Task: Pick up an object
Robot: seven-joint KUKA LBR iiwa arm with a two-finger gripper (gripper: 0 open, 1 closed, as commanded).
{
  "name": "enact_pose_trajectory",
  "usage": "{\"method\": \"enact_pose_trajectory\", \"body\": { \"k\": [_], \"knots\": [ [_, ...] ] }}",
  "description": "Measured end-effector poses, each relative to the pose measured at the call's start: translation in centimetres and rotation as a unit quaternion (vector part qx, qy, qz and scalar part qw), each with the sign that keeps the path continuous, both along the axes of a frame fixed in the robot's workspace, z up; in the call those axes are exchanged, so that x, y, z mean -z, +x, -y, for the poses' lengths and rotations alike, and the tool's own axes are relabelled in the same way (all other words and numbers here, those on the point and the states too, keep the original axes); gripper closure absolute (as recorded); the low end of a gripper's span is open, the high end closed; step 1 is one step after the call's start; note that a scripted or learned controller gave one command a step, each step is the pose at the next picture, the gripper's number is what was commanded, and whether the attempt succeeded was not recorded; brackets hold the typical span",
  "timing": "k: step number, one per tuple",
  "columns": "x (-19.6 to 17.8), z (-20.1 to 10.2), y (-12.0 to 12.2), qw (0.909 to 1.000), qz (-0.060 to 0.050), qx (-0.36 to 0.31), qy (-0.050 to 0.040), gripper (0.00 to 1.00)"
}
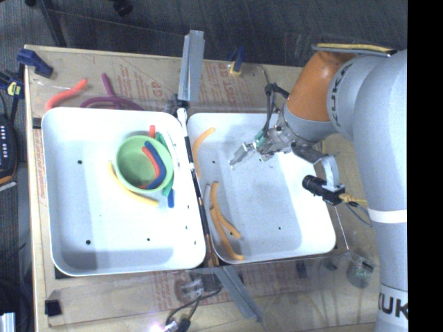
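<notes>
The end effector (240, 156), its state unclear, hovers in the right bin (304, 237); below it lie orange strips (223, 216), likely light and floppy, best pinched mid-length

The wooden bench (124, 75) bears two white bins: the left bin (69, 185) at nine o'clock, the right bin (304, 234) at three, touching.
</notes>
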State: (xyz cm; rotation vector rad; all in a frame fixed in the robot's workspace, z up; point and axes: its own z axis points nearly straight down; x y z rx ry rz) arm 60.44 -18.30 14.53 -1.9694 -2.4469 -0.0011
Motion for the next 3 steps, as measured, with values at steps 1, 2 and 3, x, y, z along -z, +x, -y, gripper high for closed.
{"method": "enact_pose_trajectory", "body": {
  "k": [1,2,3],
  "knots": [
    [5.2,-5.9,3.3,0.9998,0.001,-0.020,-0.0015,0.00],
    [3.1,-6.5,-4.2,0.9979,0.000,-0.064,-0.0014,0.00],
    [5.0,-6.7,-0.6,0.9997,0.002,0.021,-0.0065,0.00]
  ]
}}
